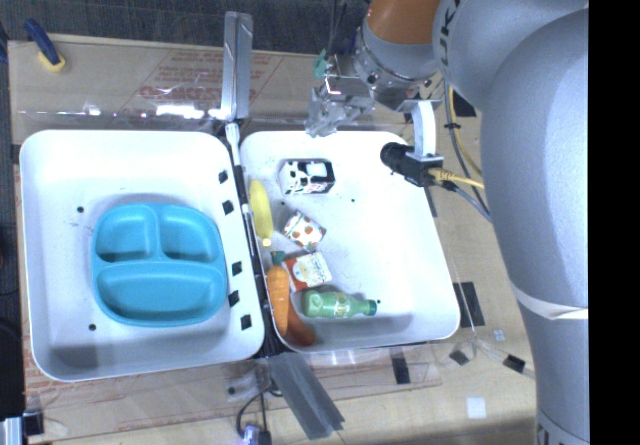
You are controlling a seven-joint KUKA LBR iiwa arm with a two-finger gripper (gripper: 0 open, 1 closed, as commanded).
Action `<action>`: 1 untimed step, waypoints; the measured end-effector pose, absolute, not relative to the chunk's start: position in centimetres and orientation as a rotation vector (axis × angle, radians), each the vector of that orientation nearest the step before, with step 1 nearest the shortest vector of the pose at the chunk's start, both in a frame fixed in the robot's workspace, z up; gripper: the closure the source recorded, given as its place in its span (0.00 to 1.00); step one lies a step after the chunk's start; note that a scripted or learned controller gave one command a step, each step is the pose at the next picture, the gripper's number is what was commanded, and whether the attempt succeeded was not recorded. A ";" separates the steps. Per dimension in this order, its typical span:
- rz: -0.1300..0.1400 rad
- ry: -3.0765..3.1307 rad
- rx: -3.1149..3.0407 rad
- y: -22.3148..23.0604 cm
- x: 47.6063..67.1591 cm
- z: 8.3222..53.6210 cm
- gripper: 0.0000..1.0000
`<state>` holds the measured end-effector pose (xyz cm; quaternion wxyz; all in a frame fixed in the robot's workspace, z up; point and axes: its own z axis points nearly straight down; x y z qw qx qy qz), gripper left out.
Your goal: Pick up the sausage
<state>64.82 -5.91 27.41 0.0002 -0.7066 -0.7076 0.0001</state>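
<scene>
- Claw: upper centre of frame, above right bin's far rim; open/shut state can't tell.
- Sausage: lower centre, by carrot & green bottle.

Gripper sits over the far rim of the right bin — nothing between its fingers. Sausage lies in the near-left corner, beside a carrot and a green bottle. Left bin holds a blue tray.
</scene>
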 end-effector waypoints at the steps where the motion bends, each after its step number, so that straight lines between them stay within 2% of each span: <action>1: 0.004 -2.421 -1.997 -8.8 55.6 20.4 1.00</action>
